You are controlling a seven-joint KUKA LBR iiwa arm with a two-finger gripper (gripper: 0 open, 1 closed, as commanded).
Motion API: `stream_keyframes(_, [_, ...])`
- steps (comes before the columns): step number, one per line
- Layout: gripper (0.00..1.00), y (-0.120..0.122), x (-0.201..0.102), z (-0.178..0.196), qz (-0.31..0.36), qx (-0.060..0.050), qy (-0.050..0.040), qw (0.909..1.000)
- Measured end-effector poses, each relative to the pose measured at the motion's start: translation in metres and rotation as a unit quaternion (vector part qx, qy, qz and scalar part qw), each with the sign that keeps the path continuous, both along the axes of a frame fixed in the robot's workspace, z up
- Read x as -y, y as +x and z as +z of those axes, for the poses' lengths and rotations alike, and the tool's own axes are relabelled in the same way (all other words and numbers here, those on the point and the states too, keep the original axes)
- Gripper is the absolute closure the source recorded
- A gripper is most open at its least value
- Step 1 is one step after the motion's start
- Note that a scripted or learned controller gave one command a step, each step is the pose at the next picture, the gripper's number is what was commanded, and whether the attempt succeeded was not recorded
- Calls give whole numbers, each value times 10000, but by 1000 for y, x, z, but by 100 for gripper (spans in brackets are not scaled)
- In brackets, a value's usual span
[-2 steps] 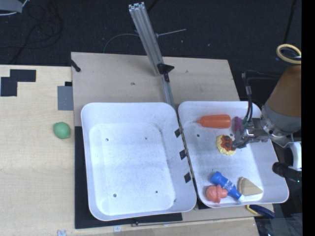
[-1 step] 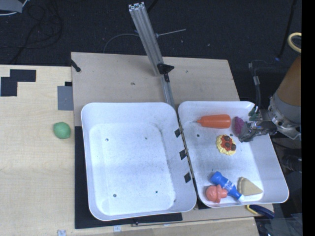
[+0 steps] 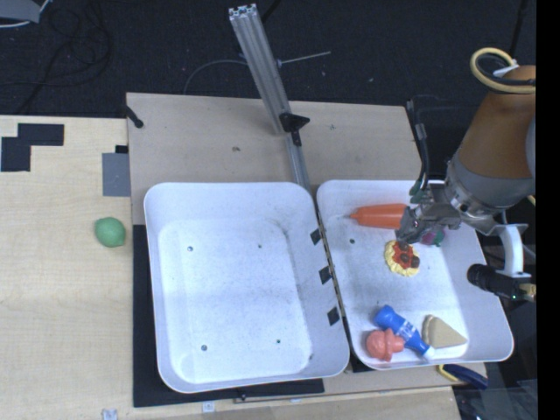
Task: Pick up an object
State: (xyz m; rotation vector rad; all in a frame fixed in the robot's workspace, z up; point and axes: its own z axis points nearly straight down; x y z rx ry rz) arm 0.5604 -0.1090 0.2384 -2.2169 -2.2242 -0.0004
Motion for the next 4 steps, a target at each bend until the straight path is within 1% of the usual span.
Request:
stream_keyframes(1, [100,5,-43,2,-2,1,0,10000])
stream_keyframes(2, [100,14,-95,10,0,3,-6,10000])
stream_keyframes(4, [100,41,-191,18,-1,2,-4,10000])
